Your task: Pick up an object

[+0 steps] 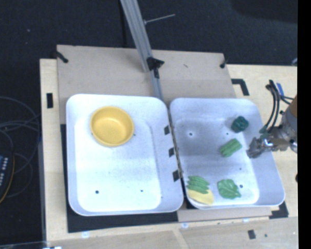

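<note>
The right bin point(197, 115) holds several small toys. A dark green block point(240, 123) lies near its far right corner. A light green piece point(230, 148) lies mid-right. At the front sit a green and yellow piece point(199, 189) and a leafy green piece point(228, 189). My gripper point(257, 148) hangs at the right rim of this bin, just right of the light green piece, with nothing seen between its fingers.
A yellow bowl point(112, 126) sits in the far left part of the left bin point(119, 191). A grey metal rail point(140, 35) slants from the top down to the seam between the bins. Cables run along the arm at the right.
</note>
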Controlling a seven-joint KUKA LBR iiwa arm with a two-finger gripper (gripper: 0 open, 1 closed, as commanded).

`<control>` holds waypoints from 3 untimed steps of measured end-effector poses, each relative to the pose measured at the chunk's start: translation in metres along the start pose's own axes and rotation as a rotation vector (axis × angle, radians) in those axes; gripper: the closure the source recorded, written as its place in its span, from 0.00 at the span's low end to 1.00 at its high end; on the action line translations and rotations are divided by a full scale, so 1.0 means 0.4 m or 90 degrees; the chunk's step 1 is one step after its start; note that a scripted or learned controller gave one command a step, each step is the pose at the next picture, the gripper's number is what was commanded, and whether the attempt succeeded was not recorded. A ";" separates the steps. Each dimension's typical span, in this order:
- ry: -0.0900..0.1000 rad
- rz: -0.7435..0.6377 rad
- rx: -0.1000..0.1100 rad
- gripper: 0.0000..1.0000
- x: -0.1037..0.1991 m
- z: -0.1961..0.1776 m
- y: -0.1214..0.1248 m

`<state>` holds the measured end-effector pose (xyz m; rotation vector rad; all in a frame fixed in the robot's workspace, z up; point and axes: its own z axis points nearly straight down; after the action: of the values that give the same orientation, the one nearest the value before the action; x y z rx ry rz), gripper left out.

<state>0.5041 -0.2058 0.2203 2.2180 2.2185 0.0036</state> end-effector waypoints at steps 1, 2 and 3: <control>0.000 0.000 0.001 1.00 -0.001 -0.081 0.002; 0.001 -0.002 0.003 1.00 0.113 -0.056 0.037; 0.001 -0.002 0.003 1.00 0.240 -0.030 0.068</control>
<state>0.5311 -0.1099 0.2321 2.2177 2.2253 0.0005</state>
